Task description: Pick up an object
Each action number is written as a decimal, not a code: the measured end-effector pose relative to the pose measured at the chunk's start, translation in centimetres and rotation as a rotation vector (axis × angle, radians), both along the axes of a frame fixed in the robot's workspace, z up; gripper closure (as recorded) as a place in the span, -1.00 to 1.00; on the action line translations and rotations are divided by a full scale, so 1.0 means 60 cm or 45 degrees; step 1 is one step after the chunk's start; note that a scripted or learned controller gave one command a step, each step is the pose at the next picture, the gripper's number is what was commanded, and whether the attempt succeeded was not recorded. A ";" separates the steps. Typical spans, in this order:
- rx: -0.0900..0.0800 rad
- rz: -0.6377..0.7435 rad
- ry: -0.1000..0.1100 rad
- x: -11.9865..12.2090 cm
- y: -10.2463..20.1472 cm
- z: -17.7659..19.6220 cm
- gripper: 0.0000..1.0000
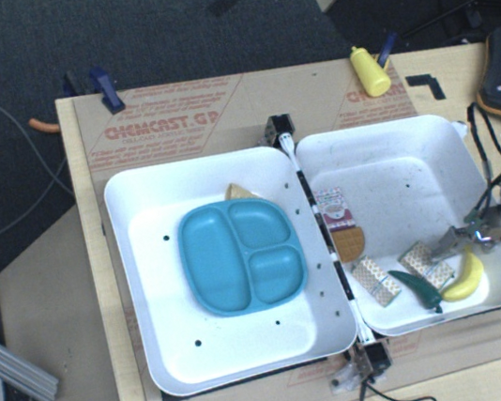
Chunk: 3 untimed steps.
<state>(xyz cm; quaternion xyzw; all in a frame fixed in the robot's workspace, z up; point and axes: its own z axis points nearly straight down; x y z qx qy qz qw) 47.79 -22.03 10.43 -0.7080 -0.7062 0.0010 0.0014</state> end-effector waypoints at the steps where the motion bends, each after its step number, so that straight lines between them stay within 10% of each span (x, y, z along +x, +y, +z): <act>1: -0.001 0.005 -0.008 0.100 0.083 0.197 -1.00; 2: 0.000 0.003 -0.001 0.001 0.131 0.043 -1.00; 3: -0.009 -0.001 -0.014 0.004 0.144 -0.028 -1.00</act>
